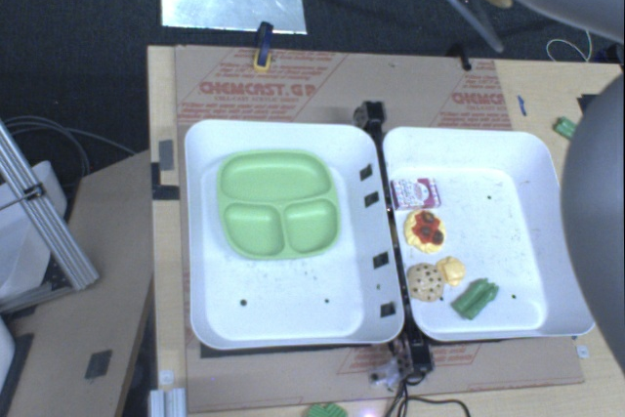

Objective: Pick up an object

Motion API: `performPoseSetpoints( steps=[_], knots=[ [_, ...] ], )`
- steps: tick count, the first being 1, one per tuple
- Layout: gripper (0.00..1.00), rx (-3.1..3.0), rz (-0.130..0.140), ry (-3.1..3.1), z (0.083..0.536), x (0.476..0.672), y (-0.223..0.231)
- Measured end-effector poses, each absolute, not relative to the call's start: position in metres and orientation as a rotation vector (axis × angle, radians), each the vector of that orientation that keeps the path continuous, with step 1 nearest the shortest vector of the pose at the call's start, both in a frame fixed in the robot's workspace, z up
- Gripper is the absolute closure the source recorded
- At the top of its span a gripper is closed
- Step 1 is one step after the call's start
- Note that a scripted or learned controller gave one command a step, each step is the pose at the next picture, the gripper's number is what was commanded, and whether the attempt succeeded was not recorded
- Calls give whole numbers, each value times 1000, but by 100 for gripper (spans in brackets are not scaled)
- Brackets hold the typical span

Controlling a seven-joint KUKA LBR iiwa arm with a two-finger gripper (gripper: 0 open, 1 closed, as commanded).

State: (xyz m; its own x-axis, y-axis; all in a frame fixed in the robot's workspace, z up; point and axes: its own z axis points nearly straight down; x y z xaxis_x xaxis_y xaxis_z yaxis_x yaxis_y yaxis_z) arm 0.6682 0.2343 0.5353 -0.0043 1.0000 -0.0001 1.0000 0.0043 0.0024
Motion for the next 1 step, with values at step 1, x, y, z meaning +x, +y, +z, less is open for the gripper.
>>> performPoseSetpoints(
  steps=[1],
  knots=[
    [0, 2215, 2, 2225, 535, 668, 234]
  ],
)
